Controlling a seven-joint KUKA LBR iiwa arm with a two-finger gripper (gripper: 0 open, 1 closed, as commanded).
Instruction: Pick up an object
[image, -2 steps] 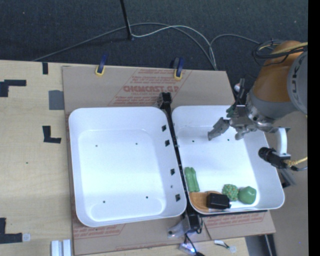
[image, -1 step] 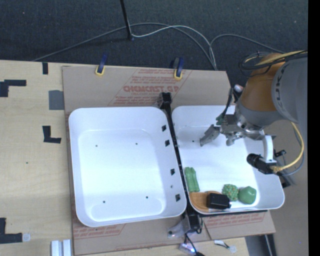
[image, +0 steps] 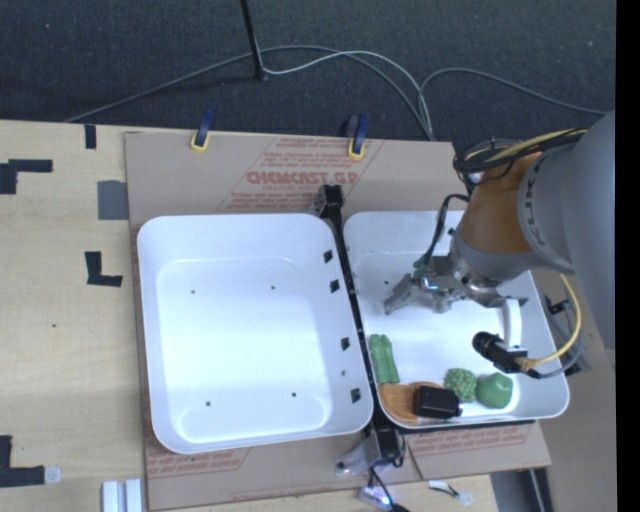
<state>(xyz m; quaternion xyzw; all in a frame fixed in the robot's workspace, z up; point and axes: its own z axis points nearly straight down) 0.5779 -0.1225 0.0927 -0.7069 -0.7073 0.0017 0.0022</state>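
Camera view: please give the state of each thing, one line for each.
End effector: above the right bin's floor, apart from the objects.
Green stick: lying flat by the divider.
Black block: resting on the wooden piece.
Bumpy green piece: on the floor beside the smooth green piece.
Left bin: level.

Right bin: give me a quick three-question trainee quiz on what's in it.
1. True or false: the tool is over the right bin.
2. Which item lies closest to the divider: (a) green stick, (b) green ball, (c) bumpy green piece?
3. What rests on the wooden piece?

Key: 1 true. 2 a. 3 a black block.
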